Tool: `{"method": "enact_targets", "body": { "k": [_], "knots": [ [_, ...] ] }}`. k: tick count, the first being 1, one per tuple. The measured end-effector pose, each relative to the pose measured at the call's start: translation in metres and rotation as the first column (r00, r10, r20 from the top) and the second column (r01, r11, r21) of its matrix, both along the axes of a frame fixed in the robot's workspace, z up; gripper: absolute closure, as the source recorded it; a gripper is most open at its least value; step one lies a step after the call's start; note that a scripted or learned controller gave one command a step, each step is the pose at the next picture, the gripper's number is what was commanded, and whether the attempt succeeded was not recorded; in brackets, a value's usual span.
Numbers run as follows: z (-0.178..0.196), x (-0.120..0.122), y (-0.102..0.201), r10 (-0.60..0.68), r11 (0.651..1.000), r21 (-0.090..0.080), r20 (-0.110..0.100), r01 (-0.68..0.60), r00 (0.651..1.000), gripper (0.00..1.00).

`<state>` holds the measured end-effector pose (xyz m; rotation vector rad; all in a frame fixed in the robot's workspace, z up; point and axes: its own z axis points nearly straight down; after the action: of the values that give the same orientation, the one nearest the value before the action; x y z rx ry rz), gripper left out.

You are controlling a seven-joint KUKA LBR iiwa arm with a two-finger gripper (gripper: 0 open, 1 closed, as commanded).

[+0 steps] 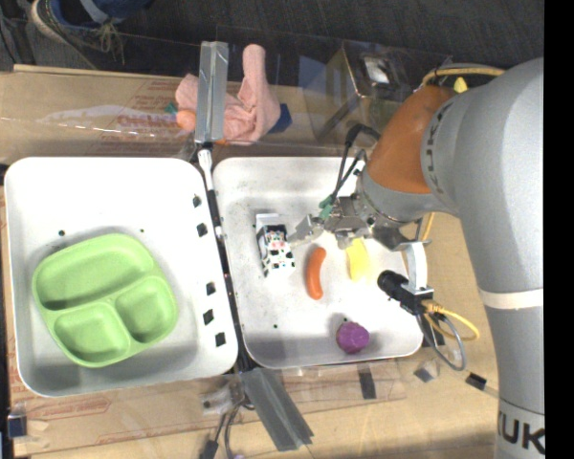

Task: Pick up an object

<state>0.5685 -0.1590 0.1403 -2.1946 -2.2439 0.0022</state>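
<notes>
Arm reaches in from the right over the right bin. Left bin holds a green divided plate. Gripper hangs over the right bin's upper middle; finger state cannot be told, nothing seen between them. In the right bin: a small black-and-white carton, an orange sausage just right of it, a yellow piece near the gripper, and a purple lump near the front wall.

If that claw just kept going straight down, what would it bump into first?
Probably the orange carrot-like piece or the yellow piece below the gripper; depth is hard to judge from above.
</notes>
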Motion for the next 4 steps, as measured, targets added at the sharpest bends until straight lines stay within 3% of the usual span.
{"method": "enact_targets", "body": {
  "k": [1, 2, 3, 4],
  "knots": [
    [-0.033, -0.007, 0.046, 0.014, 1.0, -0.01, 0.034, -0.014, 0.999, 0.0],
    [-0.018, -0.003, 0.05, 0.022, 1.0, -0.002, 0.043, -0.022, 0.999, 1.0],
    [0.125, 0.013, 0.091, -0.063, 0.998, -0.001, 0.004, 0.063, 0.998, 1.0],
    [0.125, 0.013, 0.091, -0.063, 0.998, -0.001, 0.002, 0.063, 0.998, 0.0]
  ]
}}
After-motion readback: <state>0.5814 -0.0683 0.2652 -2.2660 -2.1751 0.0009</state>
